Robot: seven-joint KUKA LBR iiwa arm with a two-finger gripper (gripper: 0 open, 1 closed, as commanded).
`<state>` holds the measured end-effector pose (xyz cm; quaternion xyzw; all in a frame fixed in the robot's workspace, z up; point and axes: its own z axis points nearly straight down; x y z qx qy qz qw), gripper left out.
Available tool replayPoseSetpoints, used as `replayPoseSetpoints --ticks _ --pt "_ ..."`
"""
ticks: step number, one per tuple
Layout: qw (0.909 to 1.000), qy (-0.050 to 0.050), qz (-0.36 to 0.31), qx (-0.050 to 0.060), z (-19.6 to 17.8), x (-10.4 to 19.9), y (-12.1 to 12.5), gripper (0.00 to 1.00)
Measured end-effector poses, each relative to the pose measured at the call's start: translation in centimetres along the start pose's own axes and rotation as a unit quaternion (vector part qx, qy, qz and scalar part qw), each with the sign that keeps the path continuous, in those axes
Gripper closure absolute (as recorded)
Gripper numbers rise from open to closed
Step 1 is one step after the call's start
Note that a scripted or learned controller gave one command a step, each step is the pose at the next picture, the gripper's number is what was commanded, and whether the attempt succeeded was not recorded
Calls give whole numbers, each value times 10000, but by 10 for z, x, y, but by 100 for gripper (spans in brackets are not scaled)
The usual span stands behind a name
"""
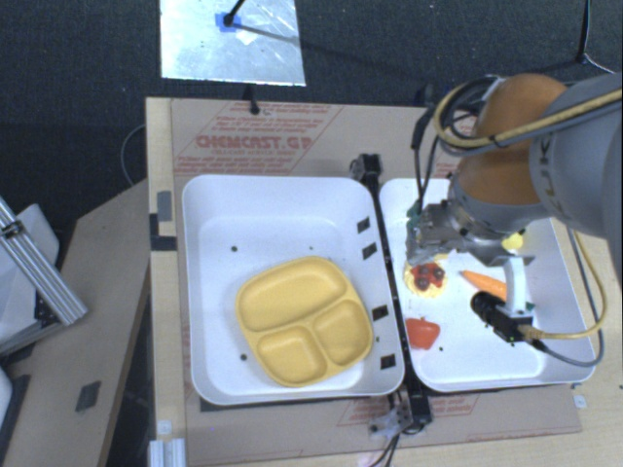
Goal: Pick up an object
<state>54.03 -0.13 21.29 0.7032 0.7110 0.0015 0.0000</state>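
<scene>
Cardboard-topped bench [263,129], two white bins. Claw [424,251] low in the right bin [545,363], grip state can't tell, right above a small red-yellow toy [426,278], likely target. Orange carrot [484,281] just beside; red piece [422,332] nearer the camera.

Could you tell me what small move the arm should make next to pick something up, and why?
Probably a short descent straight down. The hand sits low in the right bin, right above a small red and yellow item, with a carrot and a red piece lying apart nearby. The yellow tray lies in the other bin, out of the way.
</scene>
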Motion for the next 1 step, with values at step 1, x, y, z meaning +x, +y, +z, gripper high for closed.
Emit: replayPoseSetpoints --ticks 1 --pt "10000 1 2 -3 -12 58 9 100"
